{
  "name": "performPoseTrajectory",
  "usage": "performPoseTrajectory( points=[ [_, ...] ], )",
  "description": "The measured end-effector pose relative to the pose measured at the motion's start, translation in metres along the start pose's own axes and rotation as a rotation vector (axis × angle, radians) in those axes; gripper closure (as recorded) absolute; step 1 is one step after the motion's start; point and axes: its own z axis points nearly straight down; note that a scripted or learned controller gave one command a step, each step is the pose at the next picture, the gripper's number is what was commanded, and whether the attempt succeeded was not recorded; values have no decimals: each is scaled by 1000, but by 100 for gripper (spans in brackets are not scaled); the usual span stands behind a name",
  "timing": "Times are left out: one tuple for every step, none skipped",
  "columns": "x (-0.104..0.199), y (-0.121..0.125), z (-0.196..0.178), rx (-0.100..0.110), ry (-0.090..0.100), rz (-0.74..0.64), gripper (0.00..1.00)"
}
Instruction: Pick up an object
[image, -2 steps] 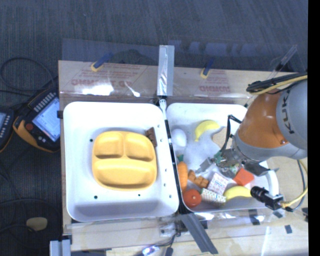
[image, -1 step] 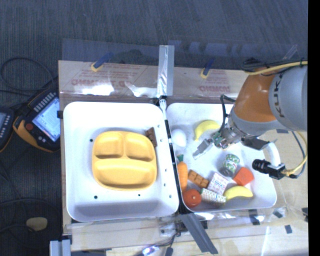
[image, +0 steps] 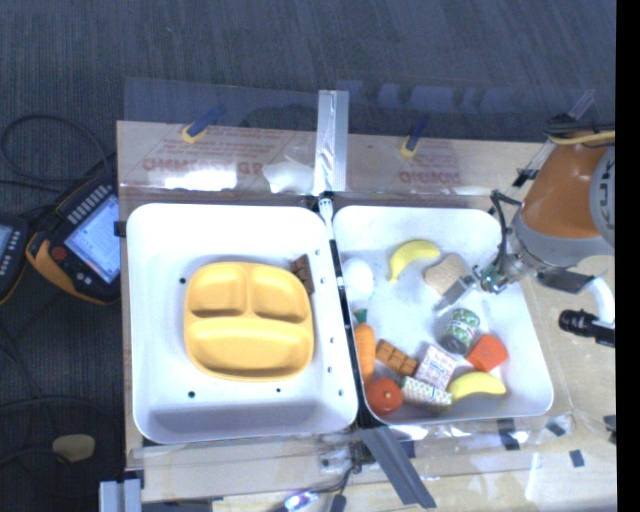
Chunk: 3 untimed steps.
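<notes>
Toys (image: 440, 360) crowding right bin's (image: 530, 395) near edge, claw (image: 470, 285) above.

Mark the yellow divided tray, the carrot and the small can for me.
yellow divided tray (image: 248, 320), camera view, its centre ridge.
carrot (image: 365, 347), camera view, mid-body, by the right bin's left wall.
small can (image: 461, 328), camera view, its patterned side.

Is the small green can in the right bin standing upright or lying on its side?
Cannot tell for sure. The green can shows a round pale face toward the camera, which suits either pose. It sits in the right bin.
</notes>
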Motion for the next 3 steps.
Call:
performPoseTrajectory(
  points=[
    [8, 2, 43, -7, -8, -29, 0],
    [16, -47, 43, -14, -5, 164, 0],
    [28, -27, 30, -1, 3, 157, 0]
  ],
)
